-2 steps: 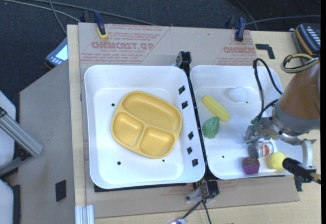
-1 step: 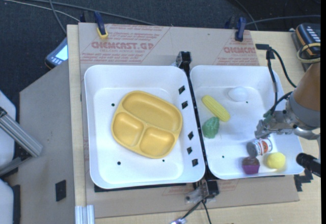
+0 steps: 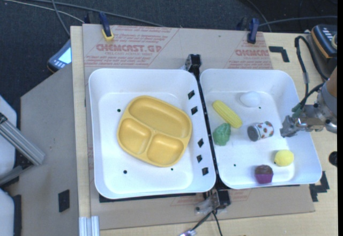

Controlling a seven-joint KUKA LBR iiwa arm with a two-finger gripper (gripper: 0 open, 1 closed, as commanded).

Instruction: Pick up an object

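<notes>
Your gripper (image 3: pixel 288 126) hangs over the right white bin's (image 3: pixel 286 82) right edge. The small patterned can (image 3: pixel 260 131) lies on its side just left of it, long axis pointing roughly at the gripper. Can't tell its open/closed state, it's too blurry.

Tool (image 3: pixel 290 125) beside small can (image 3: pixel 260 131) (right bin (image 3: pixel 305 162)).

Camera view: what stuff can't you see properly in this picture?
- Gripper: too small and blurred in the camera view to tell open from shut.
- Arm: cut off by the right edge.
- Small can: its print is too tiny to read.
- White object: blends into the right bin.
</notes>
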